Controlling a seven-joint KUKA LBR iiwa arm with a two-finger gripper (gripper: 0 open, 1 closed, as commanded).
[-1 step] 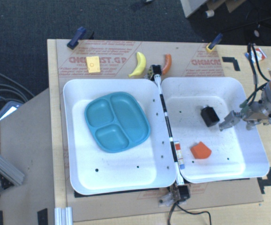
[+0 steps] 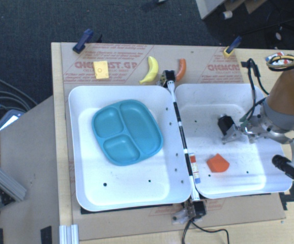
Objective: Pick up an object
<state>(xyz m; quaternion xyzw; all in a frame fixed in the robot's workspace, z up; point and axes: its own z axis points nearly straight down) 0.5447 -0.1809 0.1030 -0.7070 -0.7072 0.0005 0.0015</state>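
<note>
You have the gripper [image 2: 225, 124] low inside the right bin [image 2: 208, 98], reaching in from the arm's side, and its dark tip sits over bare white floor with nothing lodged in it; whether it is spread or closed you cannot tell from this slanted view, so treat it as empty-handed and undecided. The likeliest thing to pick, the orange block [image 2: 218, 163], lies on the bin floor just below the tip in the picture, toward the near rim, close but clearly apart from it. It rests flat and alone, with open floor on every side, which is why it looks like an easy target: nothing crowds the approach. Beyond the divider, well away from the tip on the far side from the arm, the left bin [image 2: 86, 187] carries a blue divided plate [image 2: 127, 131], laid flat in the middle; it is broad and shallow, so I judge it a poor fit for a two-finger pinch. Past the bins' far rim, on the cardboard, a banana [image 2: 150, 70], an orange-red curved piece [image 2: 180, 69] and a yellow square tile [image 2: 100, 70] sit outside the working area, probably just parked there. My reading is that the grasp has not yet been made, and the tip needs shifting toward the block before it descends.
</note>
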